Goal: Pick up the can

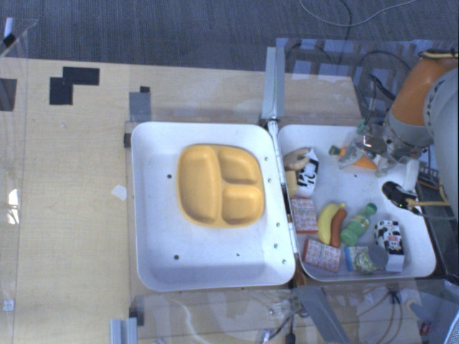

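Note:
The can (pixel 365 261) lies on its side near the front edge of the right bin (pixel 419 264), with a greenish label and a blue end, next to a grey block (pixel 381 256). My gripper (pixel 371 149) hangs over the far part of that bin, just above an orange carrot-like piece (pixel 363 163). It is well away from the can, towards the bin's back. The wrist hides most of the gripper.
The right bin also holds a green bottle (pixel 357 225), a banana (pixel 327 221), a sausage (pixel 338 229), a cow-patterned cup (pixel 389 236), another cow-patterned item (pixel 308 173) and two red packets (pixel 304 215). A yellow divided tray (pixel 219 185) sits in the left bin (pixel 154 256).

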Available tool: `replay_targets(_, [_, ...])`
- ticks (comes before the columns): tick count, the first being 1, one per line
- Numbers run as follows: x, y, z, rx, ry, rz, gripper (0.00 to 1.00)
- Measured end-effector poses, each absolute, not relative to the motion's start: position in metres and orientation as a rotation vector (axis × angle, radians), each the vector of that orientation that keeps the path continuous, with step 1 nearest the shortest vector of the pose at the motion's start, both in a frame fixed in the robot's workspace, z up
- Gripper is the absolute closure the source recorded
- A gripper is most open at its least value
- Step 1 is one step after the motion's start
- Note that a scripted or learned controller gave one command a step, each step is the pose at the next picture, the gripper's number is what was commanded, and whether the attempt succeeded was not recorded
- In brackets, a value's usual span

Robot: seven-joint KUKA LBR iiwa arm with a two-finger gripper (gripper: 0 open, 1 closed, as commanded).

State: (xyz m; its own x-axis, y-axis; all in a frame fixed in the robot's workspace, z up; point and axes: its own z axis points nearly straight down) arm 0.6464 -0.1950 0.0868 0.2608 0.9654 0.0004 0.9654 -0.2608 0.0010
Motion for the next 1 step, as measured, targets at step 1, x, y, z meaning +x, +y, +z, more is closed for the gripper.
replay_targets(1, [0.5623, -0.1943, 0.089, 2.674, 1.641, 0.014, 0.0])
